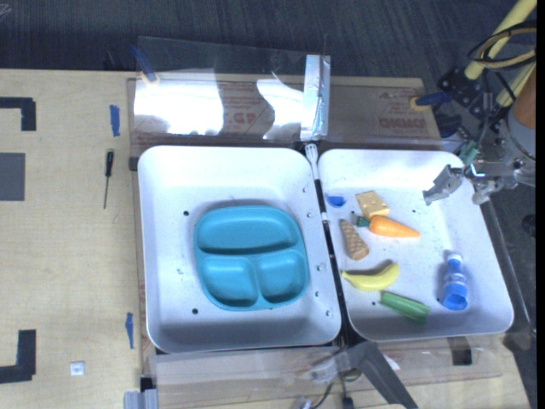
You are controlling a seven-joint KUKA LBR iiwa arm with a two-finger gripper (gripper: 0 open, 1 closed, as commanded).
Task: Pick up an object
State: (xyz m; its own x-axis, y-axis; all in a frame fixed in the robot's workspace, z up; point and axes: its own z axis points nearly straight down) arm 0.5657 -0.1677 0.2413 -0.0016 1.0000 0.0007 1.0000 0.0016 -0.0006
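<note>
Pale plywood bench under two shallow white bins side by side; the left bin carries a blue divided tray, the right bin a scatter of small toy foods. The gripper hangs at the upper right corner of the right bin, its two fingers spread apart with nothing between them; it stands well apart from every object on the floor of that bin.

Candidates for the pick lie mostly toward the left and lower part of the right bin: an orange carrot touching or just beside a tan cracker-like block; a brown cone-shaped piece near the dividing wall; a yellow banana just above a green cylinder; a blue bottle lying alone nearer the right wall; a small blue cap-like piece by the divider.

Risks, as judged from this layout: the carrot and the block sit so close that a descent there could nudge one aside or catch both; the banana and the green cylinder look round and likely to roll out of a closing pinch; the cone's place by the divider leaves little room for a finger on that side; the bottle, standing clear of its neighbours, seems the safer target.
</note>
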